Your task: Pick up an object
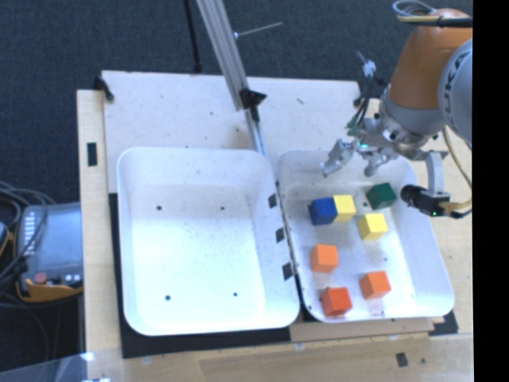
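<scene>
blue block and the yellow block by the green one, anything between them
Yes, in the camera view another yellow block sits between the blue block and the farther yellow block, touching the blue one.

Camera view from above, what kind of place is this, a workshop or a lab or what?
Probably a robotics lab's grasping test bench: a robot arm reaches over two white bins, coloured blocks lie in the right bin, and an aluminium mast rises behind.

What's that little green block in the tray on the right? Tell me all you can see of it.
The green block is a small dark green cube, matte, maybe painted wood. It sits slightly turned on the floor of the right bin, toward the back, apart from the yellow blocks beside it. Nothing touches it; the gripper hangs above and to its left.
</scene>
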